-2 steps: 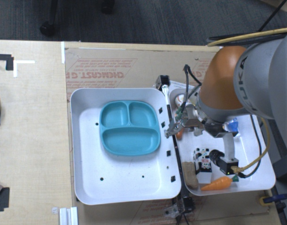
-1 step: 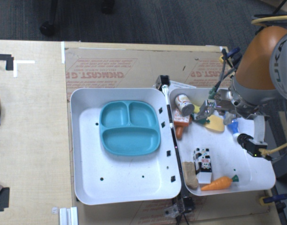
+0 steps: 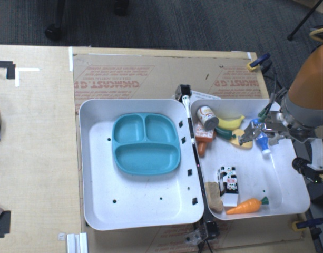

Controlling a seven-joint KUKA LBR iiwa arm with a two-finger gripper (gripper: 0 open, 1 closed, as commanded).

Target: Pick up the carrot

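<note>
Two white bins sit side by side on the table. The left bin holds a teal divided plate. In the right bin, the carrot lies near the front wall beside a black-and-white box; a banana and can lie farther back. The claw hovers beside the banana, well apart from the carrot.

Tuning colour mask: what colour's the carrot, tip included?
Orange carrot, green tip; camera view.

Grey arm, orange band above wrist, metallic fingers, black cabling.
</note>
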